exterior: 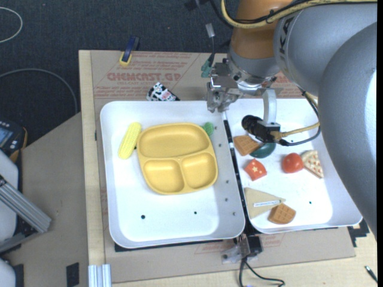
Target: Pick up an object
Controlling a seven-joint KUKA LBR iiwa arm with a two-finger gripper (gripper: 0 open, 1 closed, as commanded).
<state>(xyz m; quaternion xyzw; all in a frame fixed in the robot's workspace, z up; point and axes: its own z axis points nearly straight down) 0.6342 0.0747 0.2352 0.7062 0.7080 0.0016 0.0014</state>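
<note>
Pincer (219,103) above the bins' shared wall, grip state unclear, yellow three-compartment tray (176,157), yellow corn cob (128,140) beside it

Red print reading "CHEMCAST GP" runs across the brown paper sheet (149,70) behind the bins; its smaller lines are too blurred to read.

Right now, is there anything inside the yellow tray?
No food lies in the three compartments of the yellow tray. A corn cob lies beside its left edge, and something green pokes out at its upper right corner, partly hidden.
</note>
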